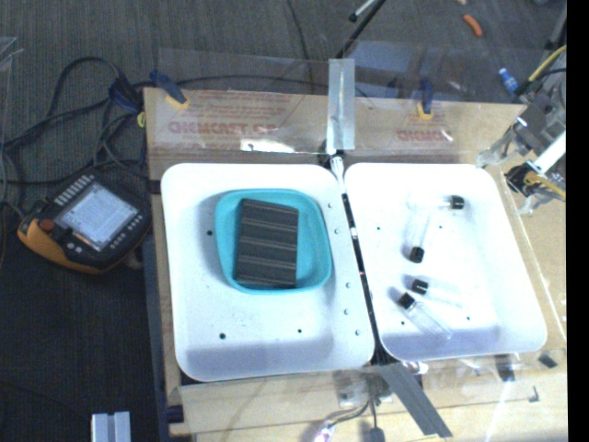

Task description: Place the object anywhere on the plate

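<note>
A teal plate sits in the left white bin, a little behind the bin's middle. A dark grey ribbed rectangular block lies flat on the plate, covering most of its centre, with teal rim showing all round it. Nothing is touching the block.
The right white bin holds several clear vials with black caps, scattered from its middle toward the front. A metal divider post stands behind the gap between the bins. Brackets and cables crowd the bench's far right corner. A teach pendant lies on the floor at left.
</note>
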